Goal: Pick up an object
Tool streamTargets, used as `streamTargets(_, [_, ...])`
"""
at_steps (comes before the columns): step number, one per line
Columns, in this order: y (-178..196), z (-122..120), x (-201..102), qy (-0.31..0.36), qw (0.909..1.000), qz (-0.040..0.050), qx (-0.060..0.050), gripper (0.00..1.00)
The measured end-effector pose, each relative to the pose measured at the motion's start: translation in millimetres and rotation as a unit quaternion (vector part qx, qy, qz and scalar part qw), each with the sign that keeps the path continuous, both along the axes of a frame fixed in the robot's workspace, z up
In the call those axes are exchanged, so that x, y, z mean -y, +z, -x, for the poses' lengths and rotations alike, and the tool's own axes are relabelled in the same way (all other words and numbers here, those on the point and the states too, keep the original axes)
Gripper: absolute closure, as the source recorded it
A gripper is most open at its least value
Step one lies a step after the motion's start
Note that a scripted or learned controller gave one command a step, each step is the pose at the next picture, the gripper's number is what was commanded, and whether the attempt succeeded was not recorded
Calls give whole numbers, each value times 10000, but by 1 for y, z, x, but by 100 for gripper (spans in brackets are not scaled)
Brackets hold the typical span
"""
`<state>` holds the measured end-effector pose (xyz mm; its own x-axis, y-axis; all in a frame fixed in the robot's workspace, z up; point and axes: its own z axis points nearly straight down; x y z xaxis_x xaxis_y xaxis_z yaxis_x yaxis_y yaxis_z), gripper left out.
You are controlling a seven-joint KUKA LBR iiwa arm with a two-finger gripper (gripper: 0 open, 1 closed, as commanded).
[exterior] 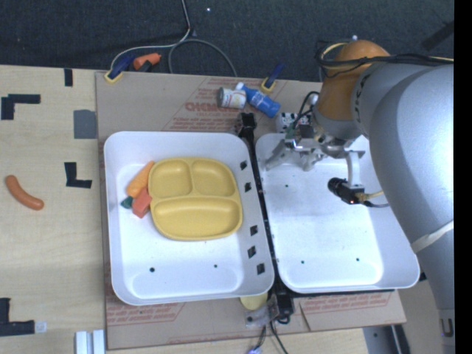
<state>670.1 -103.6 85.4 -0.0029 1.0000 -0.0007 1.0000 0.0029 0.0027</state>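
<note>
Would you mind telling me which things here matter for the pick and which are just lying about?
For the job:
- yellow tray in the left bin
- toy carrot beside it
- claw over the right bin

Lying about:
- sausage on the bench
- bottle behind the bins
- clamp

Two white bins sit side by side on a brown cardboard sheet [199, 109] on the counter [44, 271]: the left bin [122, 271] and the right bin [354, 271], with a black strip [258, 220] running between them. On the cardboard behind the bins lie a small white and blue bottle [249, 98] on its side, a blue clamp [273, 76] and an orange and blue clamp [133, 63], and a thin cable [193, 39] loops there too. Far left on the counter lies an orange sausage [23, 192], near some black tape marks [74, 175] and a grey square [85, 123].
</note>
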Motion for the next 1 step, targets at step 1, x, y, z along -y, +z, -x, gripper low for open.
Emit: streamTargets(1, [10,1,0,6,10000,11,2,100])
